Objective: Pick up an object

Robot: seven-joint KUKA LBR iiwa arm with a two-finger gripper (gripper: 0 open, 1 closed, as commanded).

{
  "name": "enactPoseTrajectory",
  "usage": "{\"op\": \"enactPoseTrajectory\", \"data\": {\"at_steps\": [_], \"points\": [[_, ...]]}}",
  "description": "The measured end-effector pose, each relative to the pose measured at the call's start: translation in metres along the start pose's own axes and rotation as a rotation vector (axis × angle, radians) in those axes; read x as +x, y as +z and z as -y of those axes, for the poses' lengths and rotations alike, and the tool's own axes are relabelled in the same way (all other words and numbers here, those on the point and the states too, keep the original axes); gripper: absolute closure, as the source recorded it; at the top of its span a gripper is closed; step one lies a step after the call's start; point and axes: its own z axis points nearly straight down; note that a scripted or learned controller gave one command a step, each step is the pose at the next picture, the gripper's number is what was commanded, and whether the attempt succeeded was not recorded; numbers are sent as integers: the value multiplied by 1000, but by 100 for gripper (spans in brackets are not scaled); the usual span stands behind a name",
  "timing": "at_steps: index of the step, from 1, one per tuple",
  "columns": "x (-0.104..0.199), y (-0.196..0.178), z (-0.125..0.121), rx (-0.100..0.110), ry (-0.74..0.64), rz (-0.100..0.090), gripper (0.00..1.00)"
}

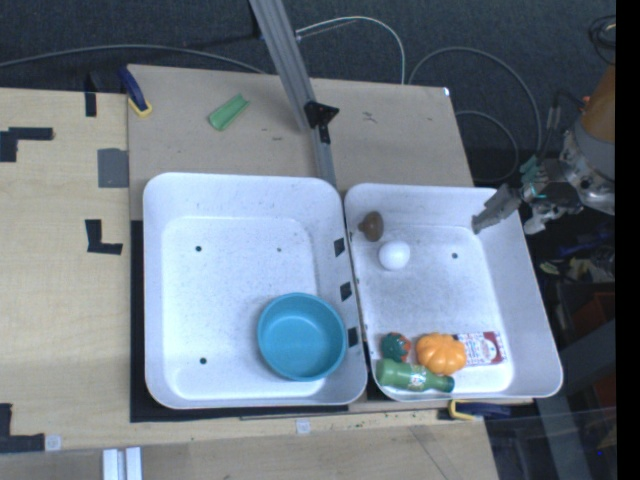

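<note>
The right bin [520, 298] holds a brown lump [371, 226] and a white ball [394, 256] near its far left corner. At its near edge lie an orange pumpkin-shaped toy [440, 352], a green toy [410, 376], a small green and red piece [395, 346] and a red and white packet [485, 348]. A blue bowl [300, 336] sits in the left bin [170, 268]. My gripper [505, 213] hangs over the right bin's far right corner, well away from all the objects, with nothing seen in it.
A grey pole [290, 58] slants down to the gap between the bins at the back. A green block [227, 112] and a blue and yellow clamp [135, 90] lie on the bench behind the left bin. Cables run behind the bench.
</note>
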Motion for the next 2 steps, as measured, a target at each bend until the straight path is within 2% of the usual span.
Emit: {"op": "enactPoseTrajectory", "data": {"at_steps": [1,2], "points": [[0,0,0,0,0,0,0],[7,45,2,4,1,0,0]]}}
